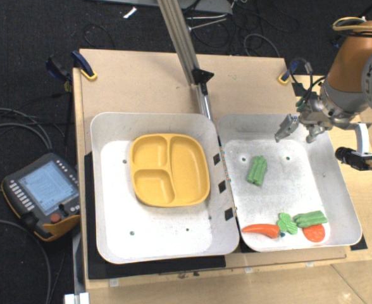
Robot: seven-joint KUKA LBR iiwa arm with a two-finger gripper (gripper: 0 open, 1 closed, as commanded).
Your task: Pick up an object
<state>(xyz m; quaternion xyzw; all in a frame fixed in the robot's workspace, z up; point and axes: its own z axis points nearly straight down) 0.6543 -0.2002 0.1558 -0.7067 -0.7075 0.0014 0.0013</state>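
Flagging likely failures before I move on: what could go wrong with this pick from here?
1. The gripper hovers at the right bin's far rim, well away from every object; closing here would likely grab nothing.
2. The carrot, green leafy piece and red piece crowd the near wall, so a grasp may catch two.

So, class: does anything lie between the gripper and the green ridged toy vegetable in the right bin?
Nothing visible does. The gripper hangs over the right white bin's far edge, with bare bin floor between it and the green ridged toy vegetable.
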